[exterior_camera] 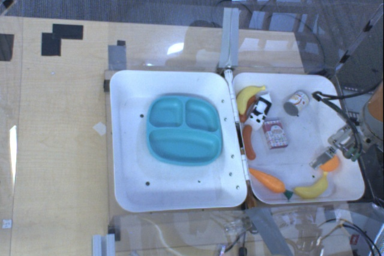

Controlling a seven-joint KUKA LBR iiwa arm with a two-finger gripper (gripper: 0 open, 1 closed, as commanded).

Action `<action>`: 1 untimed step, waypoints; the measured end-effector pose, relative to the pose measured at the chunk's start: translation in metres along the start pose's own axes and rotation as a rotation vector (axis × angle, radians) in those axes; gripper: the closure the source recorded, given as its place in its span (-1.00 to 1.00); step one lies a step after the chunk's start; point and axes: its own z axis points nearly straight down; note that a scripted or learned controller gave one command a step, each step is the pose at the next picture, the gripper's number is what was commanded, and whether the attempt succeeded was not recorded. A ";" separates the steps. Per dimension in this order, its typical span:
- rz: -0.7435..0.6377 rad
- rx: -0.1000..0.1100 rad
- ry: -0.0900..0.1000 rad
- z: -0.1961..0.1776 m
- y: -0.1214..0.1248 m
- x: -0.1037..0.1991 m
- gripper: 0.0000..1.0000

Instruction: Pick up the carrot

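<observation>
By the right bin's right edge, the gripper is hovering over something orange, grip indiscernible, while the carrot is lying leftward along the front edge

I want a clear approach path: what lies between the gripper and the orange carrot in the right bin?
In the camera view, the yellow banana lies between the gripper and the orange carrot, with bare white bin floor.

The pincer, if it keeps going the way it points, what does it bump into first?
Probably the small orange piece right under the pincer, then the bin floor. The carrot lies further left. Depth is hard to judge.
</observation>
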 end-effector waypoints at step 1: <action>-0.189 -0.002 -0.003 0.071 0.001 0.000 -1.00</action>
